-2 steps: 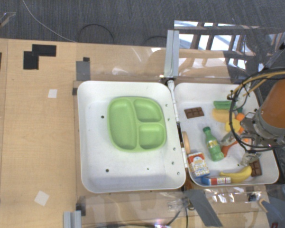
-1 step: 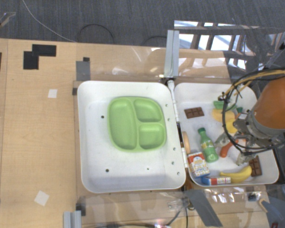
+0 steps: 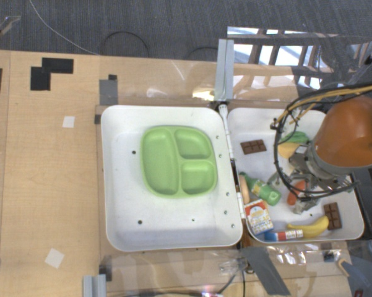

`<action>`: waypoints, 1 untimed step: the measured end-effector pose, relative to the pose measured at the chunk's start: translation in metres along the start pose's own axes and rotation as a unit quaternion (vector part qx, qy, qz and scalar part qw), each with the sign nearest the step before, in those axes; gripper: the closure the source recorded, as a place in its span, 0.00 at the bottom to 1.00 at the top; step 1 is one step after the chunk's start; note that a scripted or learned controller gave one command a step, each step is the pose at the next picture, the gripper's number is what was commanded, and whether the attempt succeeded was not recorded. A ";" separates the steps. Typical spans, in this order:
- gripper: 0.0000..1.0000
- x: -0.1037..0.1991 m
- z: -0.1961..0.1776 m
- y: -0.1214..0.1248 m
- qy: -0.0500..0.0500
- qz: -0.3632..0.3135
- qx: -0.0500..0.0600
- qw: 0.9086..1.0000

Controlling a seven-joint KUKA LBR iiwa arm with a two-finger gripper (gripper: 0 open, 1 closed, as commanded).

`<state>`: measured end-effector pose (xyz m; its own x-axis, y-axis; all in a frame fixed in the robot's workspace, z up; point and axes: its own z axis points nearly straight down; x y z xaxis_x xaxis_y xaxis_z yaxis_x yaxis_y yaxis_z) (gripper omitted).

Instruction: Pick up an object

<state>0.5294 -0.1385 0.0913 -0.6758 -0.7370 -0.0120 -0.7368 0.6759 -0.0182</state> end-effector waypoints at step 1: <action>0.00 0.004 0.000 0.006 -0.002 0.041 0.001 0.999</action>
<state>0.5227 -0.1373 0.0914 -0.7340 -0.6789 -0.0167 -0.6786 0.7342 -0.0196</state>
